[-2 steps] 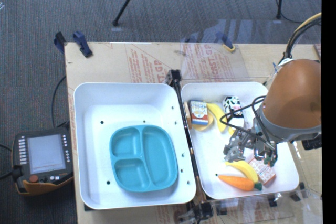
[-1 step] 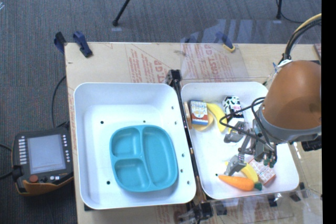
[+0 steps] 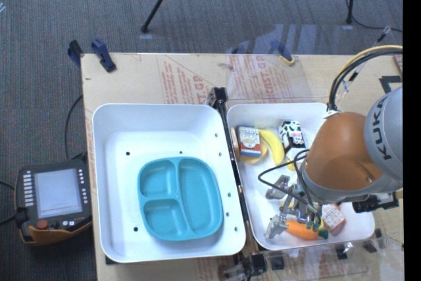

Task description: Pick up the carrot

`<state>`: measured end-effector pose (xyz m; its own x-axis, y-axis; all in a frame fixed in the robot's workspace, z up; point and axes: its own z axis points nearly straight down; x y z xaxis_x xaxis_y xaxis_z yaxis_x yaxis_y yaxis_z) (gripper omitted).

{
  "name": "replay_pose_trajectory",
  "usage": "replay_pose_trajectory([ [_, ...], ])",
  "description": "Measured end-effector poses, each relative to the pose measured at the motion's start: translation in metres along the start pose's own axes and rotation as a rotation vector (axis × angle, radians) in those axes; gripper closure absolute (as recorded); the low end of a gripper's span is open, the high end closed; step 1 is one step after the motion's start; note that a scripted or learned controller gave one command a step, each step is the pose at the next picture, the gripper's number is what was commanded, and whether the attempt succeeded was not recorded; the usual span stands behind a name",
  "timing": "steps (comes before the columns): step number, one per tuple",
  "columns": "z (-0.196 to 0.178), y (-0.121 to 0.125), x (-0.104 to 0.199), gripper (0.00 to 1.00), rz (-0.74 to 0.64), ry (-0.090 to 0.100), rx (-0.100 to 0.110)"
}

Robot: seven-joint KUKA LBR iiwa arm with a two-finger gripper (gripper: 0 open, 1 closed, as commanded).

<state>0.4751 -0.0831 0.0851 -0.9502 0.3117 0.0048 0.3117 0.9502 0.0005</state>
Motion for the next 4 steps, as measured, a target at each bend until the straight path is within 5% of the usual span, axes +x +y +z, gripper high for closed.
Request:
replay_pose_trajectory([
  [1, -0.002, -0.004, -0.002, 0.00, -0.467, -0.003, -0.001],
  [2, -0.011, -0.002, -0.002, 1.00, -0.469, -0.003, -0.003],
  [3, -0.104, 0.010, -0.009, 1.00, -0.624, -0.012, 0.000],
  [4, -0.102, 0.009, -0.008, 0.00, -0.622, -0.006, -0.001],
])
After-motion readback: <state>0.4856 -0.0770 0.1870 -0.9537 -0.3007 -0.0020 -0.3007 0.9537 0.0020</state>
